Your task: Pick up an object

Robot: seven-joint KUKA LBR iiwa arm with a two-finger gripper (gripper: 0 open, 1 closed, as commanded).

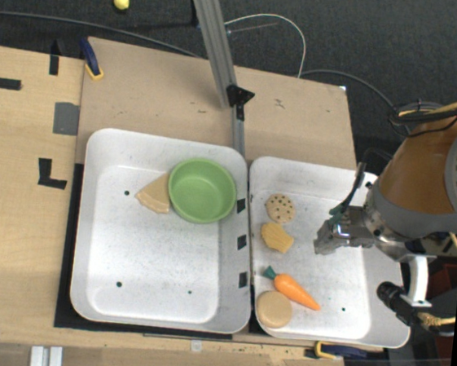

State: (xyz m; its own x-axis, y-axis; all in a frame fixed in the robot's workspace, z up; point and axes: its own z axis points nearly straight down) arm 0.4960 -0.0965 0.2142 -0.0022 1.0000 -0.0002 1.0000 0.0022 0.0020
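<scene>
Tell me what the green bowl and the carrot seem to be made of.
Green bowl: probably moulded plastic, with a uniform matte colour and smooth rounded rim. Carrot: likely a plastic toy, evenly bright orange with a small green stub, smooth-looking. The view is too coarse to be sure.

Bins: two, my left bin point(100, 229) and my right bin point(353, 315), side by side.
Bowls: one, green bowl point(202, 190), in the left bin.
Wedges: one, tan wedge point(154, 195), touching the bowl.
Cookies: one, speckled cookie point(279, 207), in the right bin.
Yellow chunks: one, chunk point(277, 239), just below the cookie.
Carrots: one, carrot point(293, 290).
Buns: one, round bun point(274, 310) (near the bin's front corner).
Balls: one, yellow ball point(121, 1), off my bench.
Right-bin items in all: four.
Left-bin items in all: two.
</scene>
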